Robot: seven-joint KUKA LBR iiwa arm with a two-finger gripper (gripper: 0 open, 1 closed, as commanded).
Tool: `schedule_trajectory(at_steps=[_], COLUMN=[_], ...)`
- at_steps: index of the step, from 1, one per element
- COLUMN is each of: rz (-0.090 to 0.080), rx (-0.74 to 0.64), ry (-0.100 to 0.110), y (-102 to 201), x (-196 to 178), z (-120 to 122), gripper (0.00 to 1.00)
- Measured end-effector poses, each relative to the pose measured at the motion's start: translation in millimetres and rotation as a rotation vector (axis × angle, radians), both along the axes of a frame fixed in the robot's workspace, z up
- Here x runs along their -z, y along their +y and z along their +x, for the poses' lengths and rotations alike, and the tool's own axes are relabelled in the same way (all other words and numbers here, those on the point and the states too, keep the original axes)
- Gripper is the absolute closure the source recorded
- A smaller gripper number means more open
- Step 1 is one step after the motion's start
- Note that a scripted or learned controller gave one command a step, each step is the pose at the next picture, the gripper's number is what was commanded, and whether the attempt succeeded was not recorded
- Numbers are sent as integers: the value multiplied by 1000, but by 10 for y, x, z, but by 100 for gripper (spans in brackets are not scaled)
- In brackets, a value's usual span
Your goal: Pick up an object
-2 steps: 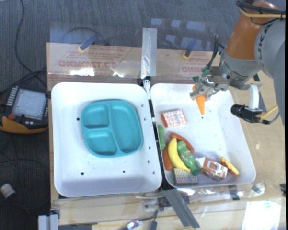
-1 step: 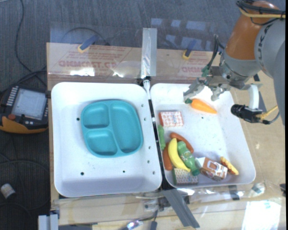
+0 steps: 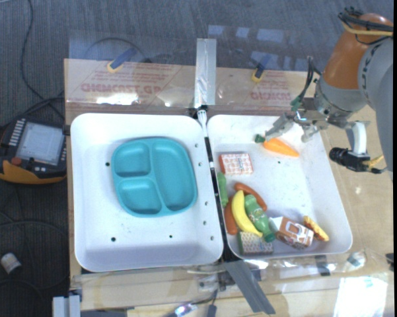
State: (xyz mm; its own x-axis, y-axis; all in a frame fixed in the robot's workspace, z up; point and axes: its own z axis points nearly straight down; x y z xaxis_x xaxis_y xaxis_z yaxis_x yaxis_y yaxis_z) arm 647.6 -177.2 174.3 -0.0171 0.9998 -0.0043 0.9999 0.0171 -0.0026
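An orange toy carrot (image 3: 281, 146) with a green tip lies in the right bin (image 3: 317, 183) near its back wall. My gripper (image 3: 292, 133) hangs just above the carrot's back side with its fingers spread open on either side. Nothing sits between them. Further forward in the same bin are a pink box (image 3: 236, 164), a yellow banana (image 3: 240, 212), a green bottle (image 3: 257, 214), a red sausage (image 3: 249, 191) and a small carton (image 3: 295, 233).
The left bin (image 3: 92, 236) holds a teal divided plate (image 3: 152, 176). A yellow toy (image 3: 316, 228) and a patterned block (image 3: 251, 244) lie at the right bin's front. A handheld device (image 3: 33, 150) sits on the floor at left.
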Motion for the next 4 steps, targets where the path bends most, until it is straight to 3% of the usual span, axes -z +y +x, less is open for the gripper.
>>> schedule_trajectory(at_steps=[1, 2, 3, 4], rz=[-1, -13, -4, -5], rx=[66, -161, -31, -275], ry=[-21, -31, -25, -14], y=[-207, -76, 279, 208], x=[689, 726, 745, 742], z=[243, 160, 274, 255], gripper=[0, 0, 0, 0])
